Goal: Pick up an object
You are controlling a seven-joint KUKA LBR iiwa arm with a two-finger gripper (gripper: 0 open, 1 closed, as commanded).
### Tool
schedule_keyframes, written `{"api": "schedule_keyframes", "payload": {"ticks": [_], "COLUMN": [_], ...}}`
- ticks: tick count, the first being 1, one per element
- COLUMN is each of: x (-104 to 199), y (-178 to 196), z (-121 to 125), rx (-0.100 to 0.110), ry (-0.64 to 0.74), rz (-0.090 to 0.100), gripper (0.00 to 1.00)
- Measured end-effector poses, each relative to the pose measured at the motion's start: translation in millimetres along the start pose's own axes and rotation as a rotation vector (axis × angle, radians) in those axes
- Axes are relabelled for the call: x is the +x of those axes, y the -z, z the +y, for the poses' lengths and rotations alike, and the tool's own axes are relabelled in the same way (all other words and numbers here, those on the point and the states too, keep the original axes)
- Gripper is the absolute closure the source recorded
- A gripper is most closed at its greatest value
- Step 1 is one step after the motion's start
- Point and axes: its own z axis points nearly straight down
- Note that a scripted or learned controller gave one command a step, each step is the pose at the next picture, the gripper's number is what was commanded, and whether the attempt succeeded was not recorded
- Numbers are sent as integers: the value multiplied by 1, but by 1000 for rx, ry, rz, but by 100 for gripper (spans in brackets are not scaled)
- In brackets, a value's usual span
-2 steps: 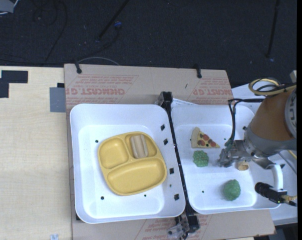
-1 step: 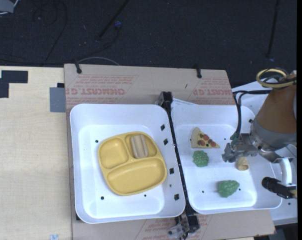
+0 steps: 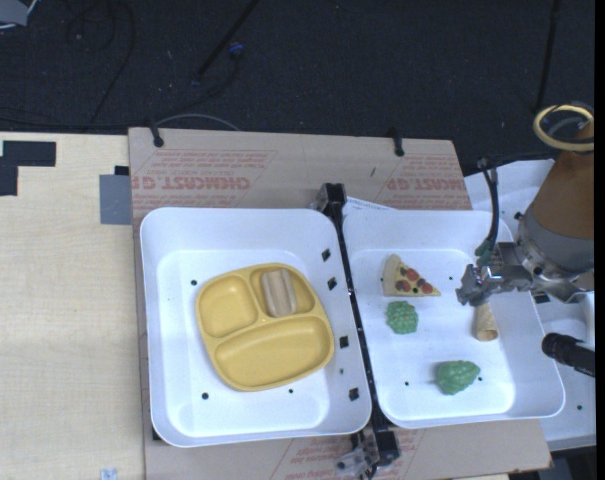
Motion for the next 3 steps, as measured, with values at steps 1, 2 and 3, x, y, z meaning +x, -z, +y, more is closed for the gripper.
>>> {"api": "schedule_keyframes", "payload": {"ticks": [1,2,3], "x": [7,6,55], "y": [56,63,65], "z": [7,7,23], "rx": [1,5,5], "ry": [0,-1,1], "rz": [0,1,1], "gripper": [100,100,100]}}
